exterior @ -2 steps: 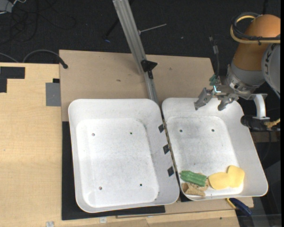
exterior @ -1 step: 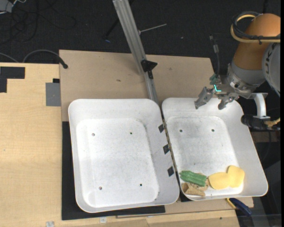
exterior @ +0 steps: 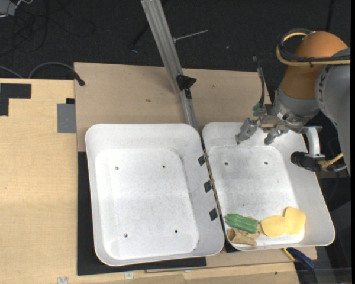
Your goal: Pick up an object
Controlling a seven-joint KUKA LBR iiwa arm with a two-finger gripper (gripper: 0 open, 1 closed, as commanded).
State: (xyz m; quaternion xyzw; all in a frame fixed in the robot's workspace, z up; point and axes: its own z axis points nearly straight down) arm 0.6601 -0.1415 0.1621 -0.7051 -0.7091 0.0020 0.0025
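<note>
We list two white bins side by side on the table (exterior: 136,81). The left bin (exterior: 145,136) sits at centre frame; the right bin (exterior: 310,201) touches it along a seam with three small dark clips.

Arm: grey, with an orange band, entering from the upper right of the frame. Its gripper (exterior: 260,133) hangs over the upper edge of the right bin. We see the fingers (exterior: 244,132) spread apart, released, with nothing between them.

Contents of the right bin, all in its lower corner near the bottom of the frame:
- one green object (exterior: 242,222), elongated, lying flat, close to the seam;
- one yellow object (exterior: 285,223), the largest, rounded in two lobes, just right of the green one and touching or nearly touching it;
- one tan object (exterior: 244,236), small and irregular, just below the green one against the lower rim.

These three lie well apart from the gripper, which is at the opposite end of the bin.

We also note a metal rail (exterior: 165,52) slanting from the top centre down to the bins' seam, and a pale wooden board (exterior: 29,176) at the left of the frame.
</note>
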